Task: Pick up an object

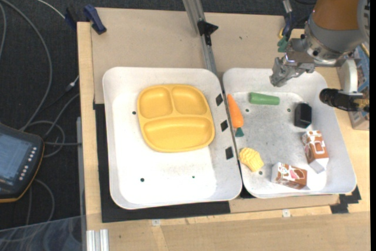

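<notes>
Tool (281, 78) above right bin (346, 176); two cartons (316, 147), one carrot (235, 111).

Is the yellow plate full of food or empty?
Empty. All three sections of the yellow plate show bare yellow, nothing inside. The toy foods lie in the right bin instead.

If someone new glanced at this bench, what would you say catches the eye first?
Probably the big yellow divided plate, alone in the left bin. Next, the grey and orange arm's gripper, over the right bin's far edge, close to a green stick. Small items scatter there: an orange carrot, a black block and two brown and white cartons.
</notes>
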`<state>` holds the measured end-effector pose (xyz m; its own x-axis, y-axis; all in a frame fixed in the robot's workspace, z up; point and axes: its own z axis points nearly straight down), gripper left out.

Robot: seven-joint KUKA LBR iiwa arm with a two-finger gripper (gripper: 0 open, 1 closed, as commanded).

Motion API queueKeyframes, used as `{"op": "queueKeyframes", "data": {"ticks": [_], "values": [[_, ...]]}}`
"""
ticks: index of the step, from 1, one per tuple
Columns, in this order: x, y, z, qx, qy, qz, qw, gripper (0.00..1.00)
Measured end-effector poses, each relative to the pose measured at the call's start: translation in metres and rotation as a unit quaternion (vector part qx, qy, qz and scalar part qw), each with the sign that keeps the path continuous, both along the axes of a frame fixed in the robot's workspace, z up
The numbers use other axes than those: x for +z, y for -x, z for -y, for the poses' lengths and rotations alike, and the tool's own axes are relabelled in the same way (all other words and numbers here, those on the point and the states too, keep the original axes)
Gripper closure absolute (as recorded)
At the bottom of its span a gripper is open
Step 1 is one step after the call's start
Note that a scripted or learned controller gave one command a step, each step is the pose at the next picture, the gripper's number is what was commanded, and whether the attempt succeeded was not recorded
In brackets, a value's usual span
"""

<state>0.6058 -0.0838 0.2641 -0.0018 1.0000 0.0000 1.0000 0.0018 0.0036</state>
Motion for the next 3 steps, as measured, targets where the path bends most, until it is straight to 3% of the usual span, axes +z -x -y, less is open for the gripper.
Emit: {"op": "queueKeyframes", "data": {"ticks": [1,3], "values": [[-0.003,-0.017,-0.051,0.002,-0.0007,0.0,1.0,1.0],[-0.034,-0.029,-0.163,0.002,-0.0011,-0.003,1.0,1.0]]}}
